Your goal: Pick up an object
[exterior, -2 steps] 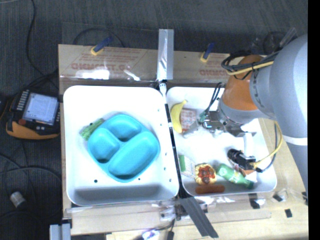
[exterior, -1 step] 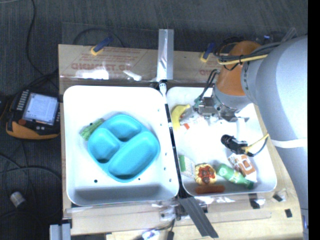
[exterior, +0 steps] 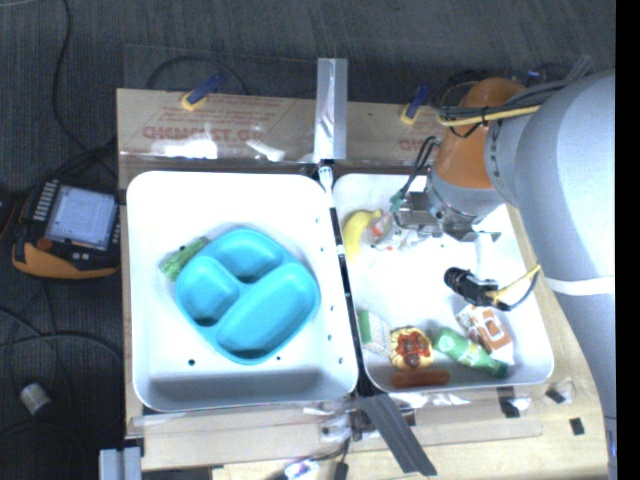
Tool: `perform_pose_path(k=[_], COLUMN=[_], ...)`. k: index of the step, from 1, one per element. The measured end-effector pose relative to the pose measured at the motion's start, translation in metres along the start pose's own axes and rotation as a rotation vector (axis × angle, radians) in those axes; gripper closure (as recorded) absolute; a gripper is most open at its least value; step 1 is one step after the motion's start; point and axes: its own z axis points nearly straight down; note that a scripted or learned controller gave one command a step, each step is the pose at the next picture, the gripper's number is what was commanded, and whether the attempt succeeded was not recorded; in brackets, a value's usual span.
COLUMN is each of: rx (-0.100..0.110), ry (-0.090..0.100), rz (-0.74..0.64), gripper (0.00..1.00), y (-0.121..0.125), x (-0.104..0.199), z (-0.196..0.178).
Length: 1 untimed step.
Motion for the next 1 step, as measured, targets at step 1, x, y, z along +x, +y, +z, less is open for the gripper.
perform_pose_path(k=[1], rx=[0.005], ry=[0.003], rz=[-0.095], gripper=[1.00], y=[-0.0073], x=[0.0946], z=[-0.0886])
